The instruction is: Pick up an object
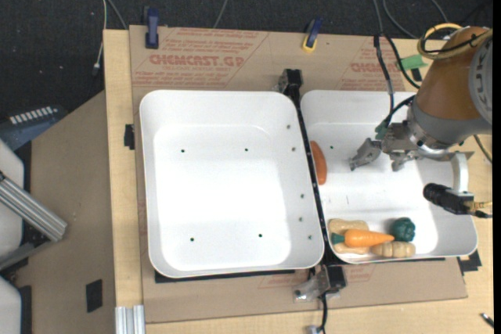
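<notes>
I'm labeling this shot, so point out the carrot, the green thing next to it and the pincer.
carrot [365, 238], camera view, middle of its orange body
green thing [404, 229], camera view, its center
pincer [377, 156], camera view, between fingertips

light: bright, even, overhead | glare: white bins [227, 109] near washed out | shadows: soft, faint | focus: slightly soft, grainy

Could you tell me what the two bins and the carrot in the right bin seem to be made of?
The left bin and right bin look like thin moulded white plastic: smooth, slightly glossy, rounded corners. The carrot looks like toy plastic, uniformly bright orange, though that stays a guess.
</notes>
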Controlling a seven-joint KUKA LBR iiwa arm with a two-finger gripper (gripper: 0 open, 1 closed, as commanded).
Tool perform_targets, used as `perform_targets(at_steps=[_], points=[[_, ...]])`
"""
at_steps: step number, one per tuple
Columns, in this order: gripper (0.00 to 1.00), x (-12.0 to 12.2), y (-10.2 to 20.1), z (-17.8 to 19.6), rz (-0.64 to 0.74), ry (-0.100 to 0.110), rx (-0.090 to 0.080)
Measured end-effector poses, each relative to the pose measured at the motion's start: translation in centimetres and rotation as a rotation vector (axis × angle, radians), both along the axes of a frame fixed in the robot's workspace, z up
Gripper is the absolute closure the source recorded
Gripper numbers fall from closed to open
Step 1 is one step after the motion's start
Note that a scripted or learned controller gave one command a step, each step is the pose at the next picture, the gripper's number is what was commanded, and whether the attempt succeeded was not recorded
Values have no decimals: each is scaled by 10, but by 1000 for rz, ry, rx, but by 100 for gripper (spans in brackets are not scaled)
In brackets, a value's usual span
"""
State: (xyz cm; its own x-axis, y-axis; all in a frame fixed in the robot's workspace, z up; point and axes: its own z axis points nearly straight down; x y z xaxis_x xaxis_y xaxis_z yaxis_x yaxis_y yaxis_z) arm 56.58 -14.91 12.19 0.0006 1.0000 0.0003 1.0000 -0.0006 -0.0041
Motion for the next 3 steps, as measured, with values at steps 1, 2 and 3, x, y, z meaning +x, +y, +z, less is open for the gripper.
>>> perform_targets(at_steps=[1, 2, 3], points=[[0, -9, 43, -26, 4, -2, 1], [0, 54, 27, 58, 1, -12, -2], [0, 7, 16, 44, -1, -3, 0]])
